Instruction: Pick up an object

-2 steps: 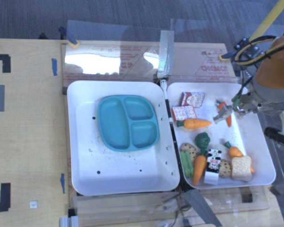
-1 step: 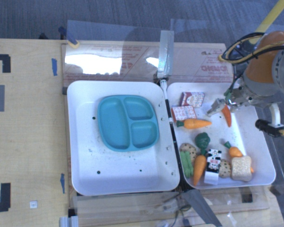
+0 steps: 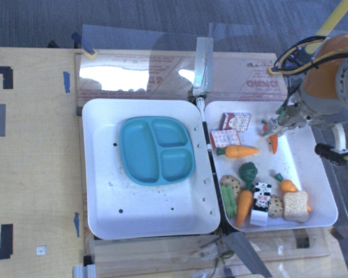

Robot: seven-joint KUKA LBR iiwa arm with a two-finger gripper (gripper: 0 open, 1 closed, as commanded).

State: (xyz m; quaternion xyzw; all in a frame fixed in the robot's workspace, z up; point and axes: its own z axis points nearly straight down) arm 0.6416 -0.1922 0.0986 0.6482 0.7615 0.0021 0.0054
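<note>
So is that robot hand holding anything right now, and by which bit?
It cannot be told. The gripper is low over the right bin, right by a small orange carrot, but the view is too blurred to show a grasp.

glossy smooth white plastic bins [image 3: 98,155] | matt turquoise plastic divided tray [image 3: 156,150] | pale matt wooden bench top [image 3: 29,155] | shiny clear plastic sheet [image 3: 139,68]

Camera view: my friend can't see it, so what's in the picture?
A grey robot arm with an orange band holds its claw low over the right white bin, beside a small orange carrot-shaped toy, among toy foods. The left white bin holds a teal plastic divided plate.
</note>
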